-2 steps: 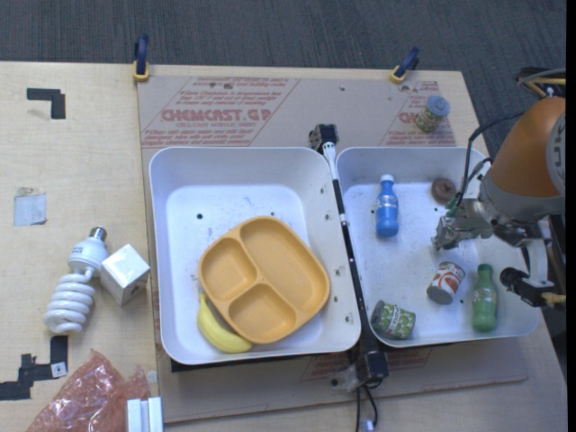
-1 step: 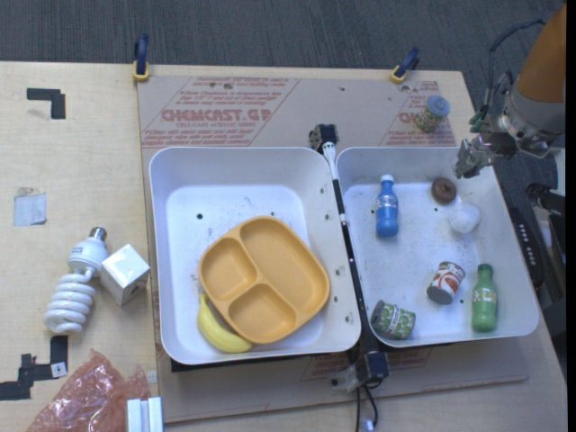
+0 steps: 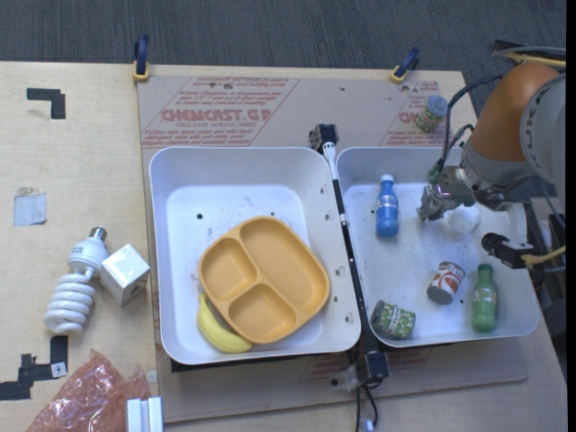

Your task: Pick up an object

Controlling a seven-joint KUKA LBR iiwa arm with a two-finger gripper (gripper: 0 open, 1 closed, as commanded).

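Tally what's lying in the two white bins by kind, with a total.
Bottles: 2, blue bottle and green bottle
Cans: 2, red-and-white can and green can
Trays: 1, yellow divided tray
Bananas: 1, banana
Total: 6

We look down at a slant from above the bench (image 3: 81, 151), taking in both bins (image 3: 171, 241), fairly far off.
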